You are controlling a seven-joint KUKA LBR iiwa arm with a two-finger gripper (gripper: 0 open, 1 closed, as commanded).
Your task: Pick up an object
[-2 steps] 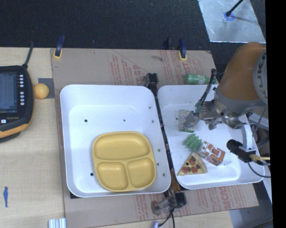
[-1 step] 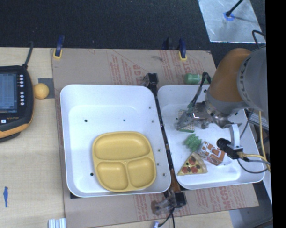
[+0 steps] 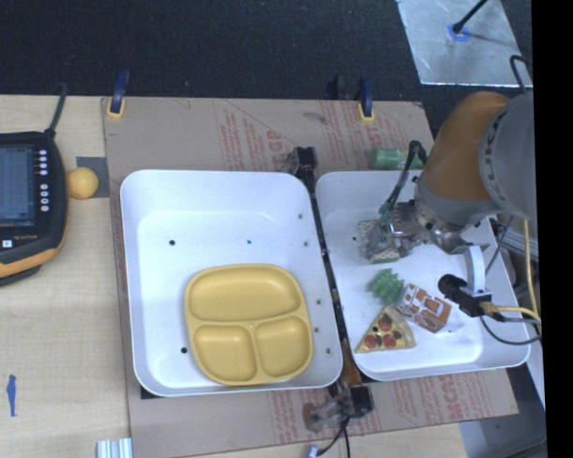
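Arm: you see it (image 3: 472,160) reach in from the right, over the right bin (image 3: 366,357).
Gripper: it (image 3: 385,237) is low in that bin's far part; whether it is apart or together you cannot tell.
Pizza slice: it (image 3: 386,333) lies at the bin's near side, long axis slanting, tip toward the far right.
Neighbours: a green toy (image 3: 386,285) and a red-and-white packet (image 3: 425,309) (both just beside the slice).
Left bin: it (image 3: 148,303) holds a yellow divided tray (image 3: 247,321).
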